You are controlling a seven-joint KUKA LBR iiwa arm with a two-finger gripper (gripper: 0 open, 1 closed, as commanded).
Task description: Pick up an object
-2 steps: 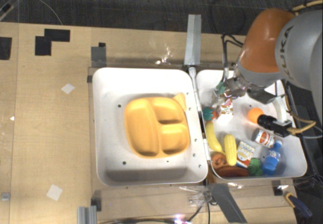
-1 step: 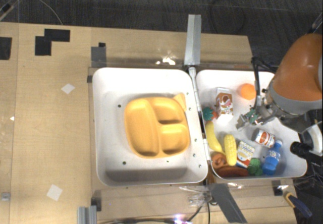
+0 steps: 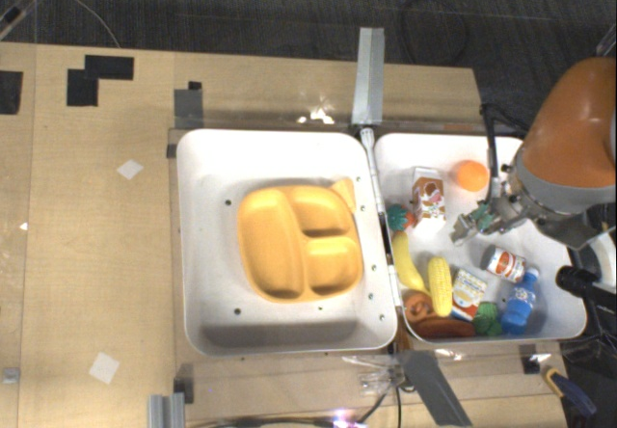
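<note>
Gripper (image 3: 479,221) hung low over the right bin (image 3: 576,320), fingers slightly apart from what the slanted view showed, nothing between them. Closest candidate was the small can (image 3: 505,264), lying on its side just below and to the right of the fingertips, not touching. Judged it rigid and light, but the round metal wall would be slick and it could roll; best taken across the body at mid-length, jaws square to its axis. Orange ball (image 3: 470,175) sat just above the gripper: smooth, round, likely to squirt out unless pinched dead on the widest part. Small carton (image 3: 427,198) stood to the left of the fingers, flat faces, probably the easiest grip across its narrow sides. Further below and left lay the banana (image 3: 406,262) and corn cob (image 3: 440,283) side by side, touching, so little room for a finger between them. Blue bottle (image 3: 521,305) was below and right, near the bin wall, awkward for clearance. Yellow divided tray (image 3: 298,241) filled the left bin (image 3: 207,320), well away, too broad for these fingers.
</note>
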